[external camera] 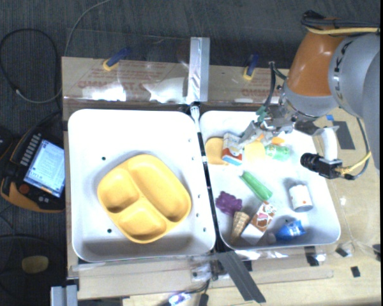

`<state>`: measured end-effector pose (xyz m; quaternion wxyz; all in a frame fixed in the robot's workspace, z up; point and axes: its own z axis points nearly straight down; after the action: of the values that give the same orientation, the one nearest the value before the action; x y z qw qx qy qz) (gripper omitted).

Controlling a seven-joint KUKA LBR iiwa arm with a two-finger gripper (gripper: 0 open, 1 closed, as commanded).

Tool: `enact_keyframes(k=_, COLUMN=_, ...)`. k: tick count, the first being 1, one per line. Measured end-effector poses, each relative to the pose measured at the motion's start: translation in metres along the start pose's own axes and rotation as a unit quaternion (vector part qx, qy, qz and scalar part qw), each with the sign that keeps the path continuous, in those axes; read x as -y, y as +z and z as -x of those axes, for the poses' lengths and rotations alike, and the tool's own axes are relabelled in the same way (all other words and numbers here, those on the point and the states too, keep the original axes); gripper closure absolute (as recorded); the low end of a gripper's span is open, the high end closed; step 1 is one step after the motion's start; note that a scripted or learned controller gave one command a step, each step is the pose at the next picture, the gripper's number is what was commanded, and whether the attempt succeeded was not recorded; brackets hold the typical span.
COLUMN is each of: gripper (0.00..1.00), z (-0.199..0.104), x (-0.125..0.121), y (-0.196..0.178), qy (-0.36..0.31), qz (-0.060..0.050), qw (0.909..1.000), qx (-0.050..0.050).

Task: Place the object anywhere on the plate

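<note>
the yellow plate (143, 196) sits in the left bin (83, 171), well apart. the gripper (252, 132) is low in the crowded right bin (332, 228) beside a small carton (232, 150); its grip cannot be told. neighbours could spoil the grasp.

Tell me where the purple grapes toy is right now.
The purple grapes toy lies in the right bin, near its left wall, just above the ice cream cone.
</note>
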<state>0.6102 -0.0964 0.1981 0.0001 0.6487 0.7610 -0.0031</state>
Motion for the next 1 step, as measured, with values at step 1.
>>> enact_keyframes(k=1, gripper=1.0, z=-0.1089, x=0.0466, y=0.0169, qy=-0.059, qz=0.0, qw=0.9983, qx=-0.003)
